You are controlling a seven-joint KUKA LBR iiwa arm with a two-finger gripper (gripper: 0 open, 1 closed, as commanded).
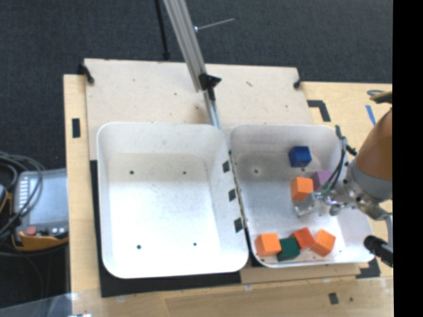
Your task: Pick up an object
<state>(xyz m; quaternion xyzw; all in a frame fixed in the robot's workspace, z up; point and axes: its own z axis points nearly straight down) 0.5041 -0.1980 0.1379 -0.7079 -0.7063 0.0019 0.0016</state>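
Observation:
My gripper (309, 205) is low inside the right bin (264, 144), reaching in from the right. An orange cube (302, 187) lies right against its upper-left side; I cannot make out whether the cube sits between the fingers. A purple block (322, 177) lies just right of that cube, partly behind the wrist. A blue cube (299, 156) rests farther back. Along the bin's front wall sit an orange cube (268, 244), a green block (288, 248), a red-orange block (304, 237) and another orange cube (323, 242).
The left bin (112, 177) stands beside the right one, sharing a middle wall. A slanted aluminium rail (188, 41) rises behind the bins. A device with cables (36, 210) sits off the bench at the left.

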